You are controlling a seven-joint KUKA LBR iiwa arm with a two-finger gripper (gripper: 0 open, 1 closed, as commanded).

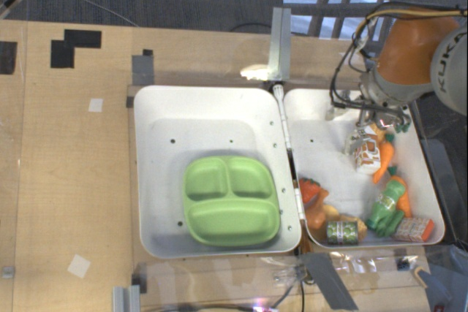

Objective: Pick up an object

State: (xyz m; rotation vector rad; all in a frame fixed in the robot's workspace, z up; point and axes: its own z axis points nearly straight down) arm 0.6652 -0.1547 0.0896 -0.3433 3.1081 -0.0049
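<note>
The right bin (322, 135) holds several toy foods. A small white and orange carton (362, 151) lies near its far right, with an orange carrot (385, 159) beside it. My gripper (371, 124) hangs from the orange-banded wrist right over the carton's far end, and whether it touches the carton is unclear. Nearer the front lie a green bottle (387, 204), a green can (341, 231), a red box (413, 229), a red pepper (311, 191) and an orange-yellow piece (320, 215).
A green divided plate (230, 199) rests in the left bin (168, 128). A metal divider rail (287, 150) runs between the bins. Black cables loop around the wrist at the upper right. The near-left part of the right bin's floor is bare.
</note>
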